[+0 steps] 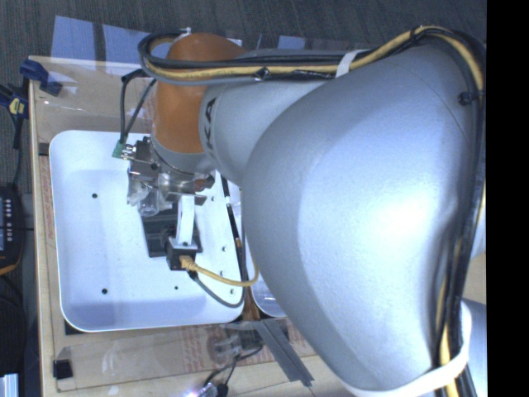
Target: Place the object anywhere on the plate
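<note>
Although the left bin [83,246] shows its white floor at the frame's left, the gripper [145,195] hanging low over its middle gives nothing away: I cannot tell whether it is open, closed or carrying the object. The arm [355,205] hides where the object and plate sit. Best to rise clear and confirm a hold before travelling toward the right bin [266,303].

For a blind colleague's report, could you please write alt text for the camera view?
A large grey robot arm with an orange band reaches from the right, its pincer over the left white bin. The arm covers most of the right bin.
</note>
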You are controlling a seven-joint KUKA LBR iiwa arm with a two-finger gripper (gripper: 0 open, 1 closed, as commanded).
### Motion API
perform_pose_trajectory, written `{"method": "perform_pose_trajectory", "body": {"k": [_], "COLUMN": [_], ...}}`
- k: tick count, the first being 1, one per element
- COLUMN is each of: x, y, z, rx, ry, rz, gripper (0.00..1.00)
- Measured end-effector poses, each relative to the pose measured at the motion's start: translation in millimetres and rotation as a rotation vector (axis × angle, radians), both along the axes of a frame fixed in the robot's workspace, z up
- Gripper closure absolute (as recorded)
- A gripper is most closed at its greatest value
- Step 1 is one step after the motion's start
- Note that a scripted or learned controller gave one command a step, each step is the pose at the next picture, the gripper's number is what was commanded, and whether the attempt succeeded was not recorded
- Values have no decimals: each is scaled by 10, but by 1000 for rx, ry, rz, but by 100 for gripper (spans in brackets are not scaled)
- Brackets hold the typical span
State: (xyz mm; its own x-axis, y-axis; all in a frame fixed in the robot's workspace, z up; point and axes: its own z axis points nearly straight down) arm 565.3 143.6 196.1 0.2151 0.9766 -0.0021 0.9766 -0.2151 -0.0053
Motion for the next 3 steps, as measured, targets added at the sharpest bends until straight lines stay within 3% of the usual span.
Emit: {"method": "perform_pose_trajectory", "body": {"k": [1,2,3], "x": [652,857,384], "y": [75,-229,-309], "z": [-193,589,-872], "rx": [-2,1,-1], "ry": [1,-2,3], "rz": [-521,-157,-318], "gripper": [100,100,100]}}
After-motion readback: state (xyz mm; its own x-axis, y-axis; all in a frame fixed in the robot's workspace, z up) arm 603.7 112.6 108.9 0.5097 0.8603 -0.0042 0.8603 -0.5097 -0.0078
